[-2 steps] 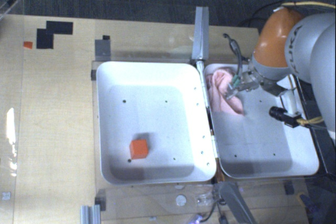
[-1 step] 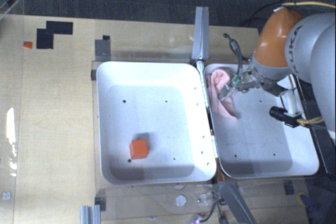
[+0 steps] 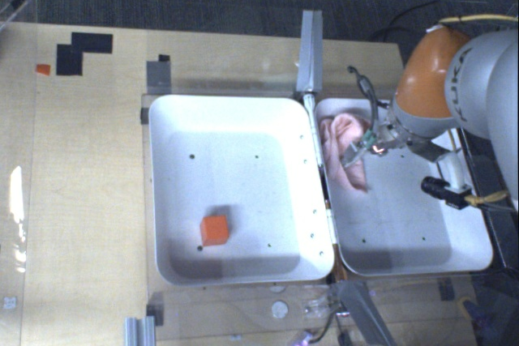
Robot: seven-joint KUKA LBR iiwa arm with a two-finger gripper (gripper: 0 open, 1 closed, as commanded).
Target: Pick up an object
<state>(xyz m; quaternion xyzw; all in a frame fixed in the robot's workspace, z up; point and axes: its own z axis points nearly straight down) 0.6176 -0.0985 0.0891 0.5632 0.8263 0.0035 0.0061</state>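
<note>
A crumpled pink cloth (image 3: 342, 146) lies in the right bin (image 3: 422, 243), up against its left wall near the far corner. My gripper (image 3: 354, 155) reaches in from the right and is down on the cloth's right side, touching it. An orange block (image 3: 215, 230) rests in the left bin (image 3: 243, 121), towards its near left corner, far from the gripper. The arm's grey body and orange band (image 3: 426, 81) hang over the right bin's far right corner.
A grey metal post (image 3: 309, 53) stands at the far end of the divide between the bins. Black cables (image 3: 454, 194) run along the right bin's right side. Black and orange markers (image 3: 77, 53) lie on the wooden bench at far left.
</note>
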